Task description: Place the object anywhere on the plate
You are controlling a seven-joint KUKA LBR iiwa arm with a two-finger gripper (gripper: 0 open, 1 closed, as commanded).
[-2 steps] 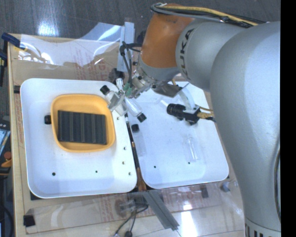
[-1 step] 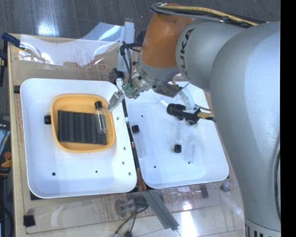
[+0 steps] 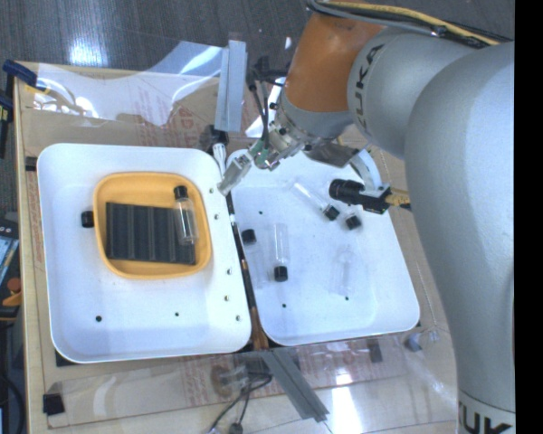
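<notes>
A yellow plate [image 3: 118,188] with a dark ridged insert sits in the left bin [image 3: 72,315]. A clear vial with a black cap [image 3: 184,213] lies on the plate's right side, cap toward the far edge. My gripper [image 3: 235,174] hovers above the seam between the two bins near their far edge. It is to the right of the plate, apart from the vial, with nothing seen in it.
A small black cap [image 3: 88,218] lies in the left bin beside the plate. The right bin [image 3: 389,306] holds another clear vial [image 3: 280,247], a loose clear tube [image 3: 344,269] and several small black caps [image 3: 248,236]. The grey arm covers the right bin's far right.
</notes>
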